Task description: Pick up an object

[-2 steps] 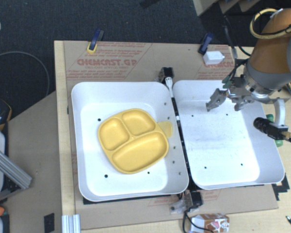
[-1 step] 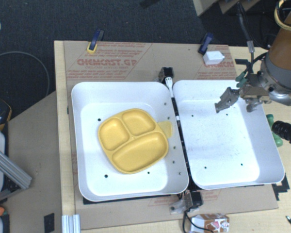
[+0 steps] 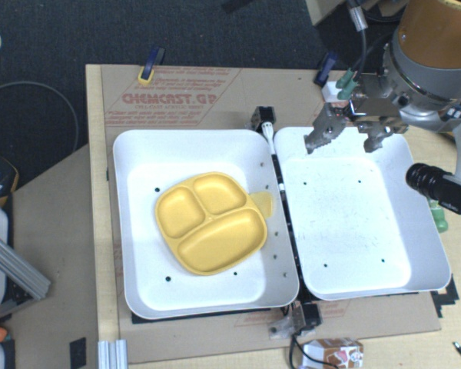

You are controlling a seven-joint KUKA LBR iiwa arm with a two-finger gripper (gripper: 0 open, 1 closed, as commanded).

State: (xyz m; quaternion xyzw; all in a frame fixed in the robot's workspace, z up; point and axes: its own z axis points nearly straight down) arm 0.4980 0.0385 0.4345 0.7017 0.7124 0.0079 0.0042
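A yellow divided plate [image 3: 210, 222] with three compartments lies in the left bin [image 3: 138, 160], roughly in its middle. My gripper [image 3: 349, 139] hangs over the far edge of the right bin [image 3: 399, 244], well to the right of the plate. Its two fingers [image 3: 320, 138] are spread wide apart and nothing is between them. The grey arm with its orange band comes in from the upper right.
A black cylindrical part [image 3: 436, 185] sticks in over the right bin's right rim. Clamps [image 3: 148, 65] sit on the bench's far edge, and a black clip [image 3: 263, 118] sits between the bins at the back. Cables and a small box [image 3: 334, 354] lie at the front edge.
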